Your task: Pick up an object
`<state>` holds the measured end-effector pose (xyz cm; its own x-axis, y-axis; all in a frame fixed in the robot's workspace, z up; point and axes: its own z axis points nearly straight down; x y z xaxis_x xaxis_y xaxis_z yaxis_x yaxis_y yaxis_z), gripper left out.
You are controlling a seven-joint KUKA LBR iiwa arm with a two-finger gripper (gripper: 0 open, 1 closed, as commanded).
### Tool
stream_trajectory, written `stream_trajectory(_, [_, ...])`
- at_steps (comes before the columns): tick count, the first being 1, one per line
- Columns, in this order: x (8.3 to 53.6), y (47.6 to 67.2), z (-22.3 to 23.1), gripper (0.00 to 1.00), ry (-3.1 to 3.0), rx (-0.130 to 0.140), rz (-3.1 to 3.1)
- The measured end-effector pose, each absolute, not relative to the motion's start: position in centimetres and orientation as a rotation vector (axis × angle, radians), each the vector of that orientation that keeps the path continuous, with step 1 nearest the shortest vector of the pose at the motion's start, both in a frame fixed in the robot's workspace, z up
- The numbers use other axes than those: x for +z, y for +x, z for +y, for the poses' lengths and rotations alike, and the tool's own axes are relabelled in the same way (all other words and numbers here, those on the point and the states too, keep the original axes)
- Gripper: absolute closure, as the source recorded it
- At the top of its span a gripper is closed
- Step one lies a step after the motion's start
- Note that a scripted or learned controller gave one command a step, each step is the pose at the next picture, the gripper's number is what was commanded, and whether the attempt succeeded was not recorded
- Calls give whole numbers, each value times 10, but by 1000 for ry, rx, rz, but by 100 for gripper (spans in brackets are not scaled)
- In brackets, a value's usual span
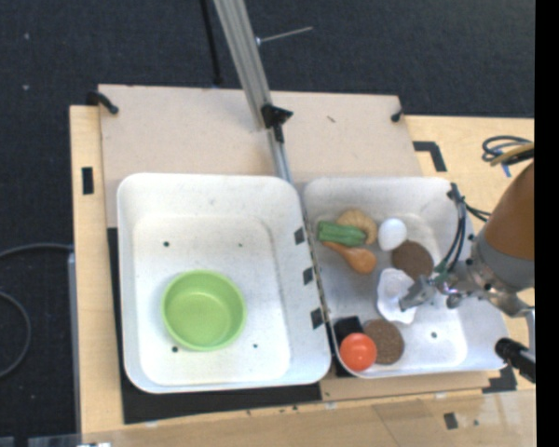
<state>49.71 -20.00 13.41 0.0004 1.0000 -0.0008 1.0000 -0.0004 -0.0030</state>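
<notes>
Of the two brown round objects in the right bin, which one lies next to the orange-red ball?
The lower brown disc, near the front wall, touches the orange-red ball. The other brown disc lies higher, beside the white egg-like object.

Light wooden bench [88, 250], tan board [196, 133] on it, two white bins [214, 194] side by side

We're looking down into a robotics lab: a plywood bench [242, 138] on dark carpet [37, 45], two white bins [140, 203] set side by side, an aluminium rail [242, 45] slanting overhead, loose cables [503, 147] at the edge, and the grey-and-orange arm [512, 231] reaching in.
</notes>
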Motion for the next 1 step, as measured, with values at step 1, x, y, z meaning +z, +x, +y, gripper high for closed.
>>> stream_trajectory(1, [101,498,-202,0,-2226,0,-2222])
